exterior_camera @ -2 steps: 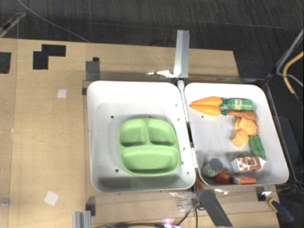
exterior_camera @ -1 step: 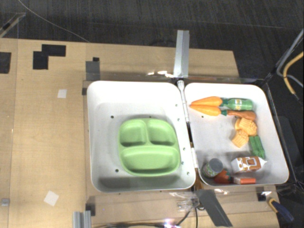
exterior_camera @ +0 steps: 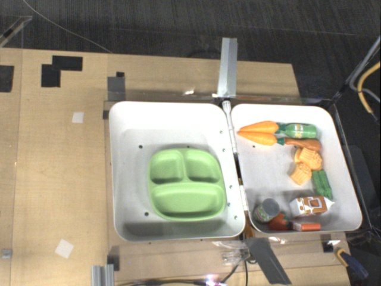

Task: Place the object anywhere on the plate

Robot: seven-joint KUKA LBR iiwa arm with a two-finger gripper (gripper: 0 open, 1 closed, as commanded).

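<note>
Camera view, green plate (exterior_camera: 187, 182) in left bin (exterior_camera: 125, 159), toy foods in right bin (exterior_camera: 339, 159), end effector state cannot tell

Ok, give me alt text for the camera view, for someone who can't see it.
A green divided plate sits in the left white bin. The right white bin holds toy food: carrots, a green bottle, waffle pieces, a small carton and a can.

You see two shallow white plastic bins (exterior_camera: 119, 219) side by side on the light wooden counter (exterior_camera: 53, 177), under dark carpet (exterior_camera: 178, 11).
</note>
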